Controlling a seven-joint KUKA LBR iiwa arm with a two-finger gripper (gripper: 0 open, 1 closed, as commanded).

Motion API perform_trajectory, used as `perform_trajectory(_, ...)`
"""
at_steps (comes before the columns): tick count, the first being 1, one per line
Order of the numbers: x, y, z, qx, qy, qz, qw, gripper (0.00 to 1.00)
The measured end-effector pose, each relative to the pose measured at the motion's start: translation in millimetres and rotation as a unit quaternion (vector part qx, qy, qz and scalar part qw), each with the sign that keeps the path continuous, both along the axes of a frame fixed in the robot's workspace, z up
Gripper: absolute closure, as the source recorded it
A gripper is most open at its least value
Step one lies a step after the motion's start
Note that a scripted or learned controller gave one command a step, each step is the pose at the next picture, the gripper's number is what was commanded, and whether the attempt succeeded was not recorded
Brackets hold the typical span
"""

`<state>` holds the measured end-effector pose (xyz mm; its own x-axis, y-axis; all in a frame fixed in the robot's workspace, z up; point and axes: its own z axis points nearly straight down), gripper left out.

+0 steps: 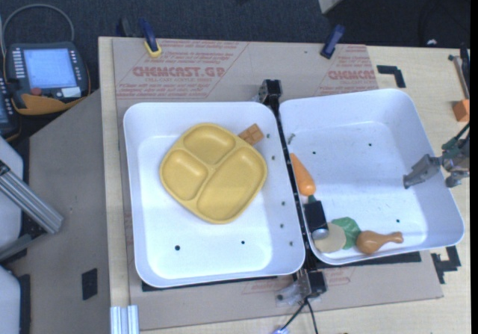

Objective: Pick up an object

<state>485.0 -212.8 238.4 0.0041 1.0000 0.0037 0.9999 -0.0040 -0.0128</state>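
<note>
Our gripper (433,170), fingers spread with nothing between them, hovers at the right bin's (351,112) right edge, and the drumstick (377,239) lies nearer and leftward, long axis left-right.

Glossy yellow plastic plate (214,172) in smooth white plastic bin (149,243).

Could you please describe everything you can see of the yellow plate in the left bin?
The yellow plate is a rounded, divided tray with three compartments, apparently matte plastic. It lies flat, face up, in the upper middle of the left bin, turned at a slant. A small brown block sits at its upper right edge, seemingly touching it. Its compartments hold nothing.
</note>
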Motion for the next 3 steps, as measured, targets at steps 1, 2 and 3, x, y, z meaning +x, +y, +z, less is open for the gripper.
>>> perform_trajectory(1, 2.9, 0.6, 6.7, -0.0021, -0.007, 0.002, 1.0000, 0.00)
perform_trajectory(2, -4.4, -3.4, -53.7, -0.0004, -0.003, 0.001, 1.0000, 0.00)
perform_trajectory(3, -4.4, -3.4, -96.6, -0.0006, -0.004, 0.001, 1.0000, 0.00)
